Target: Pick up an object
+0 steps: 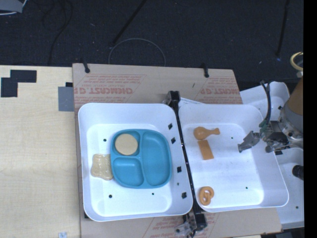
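Note:
The right bin (270, 192) holds three orange toy foods: a drumstick shape (205, 132) near the back left, a flat rectangular piece (205, 150) just in front of it, and a pretzel (206, 195) at the front left corner. My gripper (258, 143) hovers over the right side of this bin, well to the right of the drumstick and the rectangular piece. Its fingers stand open with nothing between them. One dark fingertip (245, 145) points left toward the bin's middle.
The left bin (89, 128) carries a blue divided plate (148, 165) with a tan round disc (126, 144) in its back-left compartment. A beige bread-like piece (102, 166) lies left of the plate. A black divider (179, 152) separates the bins.

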`<state>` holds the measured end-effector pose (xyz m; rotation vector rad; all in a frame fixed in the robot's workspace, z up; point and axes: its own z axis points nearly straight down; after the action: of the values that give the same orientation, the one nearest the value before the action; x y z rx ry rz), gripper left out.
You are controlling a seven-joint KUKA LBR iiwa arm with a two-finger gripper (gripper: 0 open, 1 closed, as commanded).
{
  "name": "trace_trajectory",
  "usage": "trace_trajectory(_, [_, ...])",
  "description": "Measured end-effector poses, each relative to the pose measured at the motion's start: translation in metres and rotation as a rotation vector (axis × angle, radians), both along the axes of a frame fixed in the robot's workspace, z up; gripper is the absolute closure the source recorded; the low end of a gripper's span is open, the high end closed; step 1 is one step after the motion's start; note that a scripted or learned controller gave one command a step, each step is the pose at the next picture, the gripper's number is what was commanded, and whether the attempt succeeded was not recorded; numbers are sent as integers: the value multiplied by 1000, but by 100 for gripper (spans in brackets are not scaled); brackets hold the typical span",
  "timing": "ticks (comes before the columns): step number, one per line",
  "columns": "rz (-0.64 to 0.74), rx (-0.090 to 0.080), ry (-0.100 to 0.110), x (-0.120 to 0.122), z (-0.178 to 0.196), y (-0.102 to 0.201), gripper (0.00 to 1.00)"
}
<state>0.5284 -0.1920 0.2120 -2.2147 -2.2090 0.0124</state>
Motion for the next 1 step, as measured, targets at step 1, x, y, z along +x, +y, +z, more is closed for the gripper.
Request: trace_trajectory(1, [2, -3, -12, 3, 7, 0, 0])
